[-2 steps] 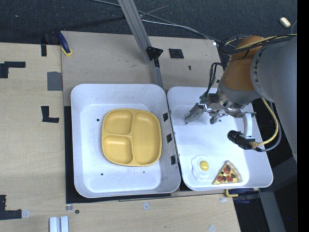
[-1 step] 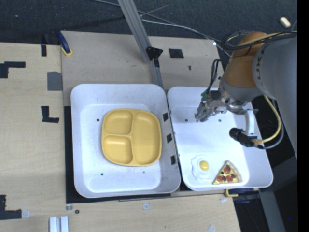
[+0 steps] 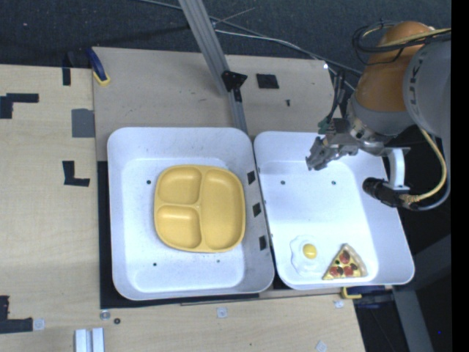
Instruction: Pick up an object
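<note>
Gripper [image 3: 320, 158] sits right of frame centre, over the upper part of the right bin [image 3: 381, 218]; can't tell its state, nothing seen in it. Arm [image 3: 396, 72], grey w/ orange band, comes in from upper right, cables looped round the wrist. Lower in the same bin: fried egg [image 3: 304, 253] & pizza slice [image 3: 344, 264], just beside each other, well apart from the gripper. Left bin [image 3: 124, 196] holds a yellow 3-compartment plate [image 3: 199, 208], roughly centred. Bins are side by side on a tan wood bench [image 3: 44, 196] w/ black tape marks; grey metal bar [image 3: 209, 39] slants down from top centre. Dark carpet [image 3: 88, 9] across the top.
</note>
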Controlling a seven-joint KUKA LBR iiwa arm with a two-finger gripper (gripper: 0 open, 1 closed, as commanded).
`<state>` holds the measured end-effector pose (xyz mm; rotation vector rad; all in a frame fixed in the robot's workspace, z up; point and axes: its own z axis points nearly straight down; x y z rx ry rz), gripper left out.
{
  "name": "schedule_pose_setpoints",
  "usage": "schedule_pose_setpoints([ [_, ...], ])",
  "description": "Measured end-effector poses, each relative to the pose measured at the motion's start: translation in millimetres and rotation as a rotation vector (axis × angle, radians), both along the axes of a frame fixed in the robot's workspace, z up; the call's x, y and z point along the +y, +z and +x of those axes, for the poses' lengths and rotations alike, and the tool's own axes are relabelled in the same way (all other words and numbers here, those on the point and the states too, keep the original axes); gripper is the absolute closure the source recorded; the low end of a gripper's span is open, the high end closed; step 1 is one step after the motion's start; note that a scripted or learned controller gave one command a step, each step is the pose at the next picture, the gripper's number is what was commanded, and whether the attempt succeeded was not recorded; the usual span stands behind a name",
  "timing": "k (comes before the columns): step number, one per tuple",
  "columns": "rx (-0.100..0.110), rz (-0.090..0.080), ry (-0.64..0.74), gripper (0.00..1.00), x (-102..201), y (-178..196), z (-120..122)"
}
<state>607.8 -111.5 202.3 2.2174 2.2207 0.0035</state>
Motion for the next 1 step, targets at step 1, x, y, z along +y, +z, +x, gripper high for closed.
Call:
schedule_pose_setpoints([
  [1, 0.0, 0.0, -0.001, 1.0, -5.2, 44.9, 5.2],
])
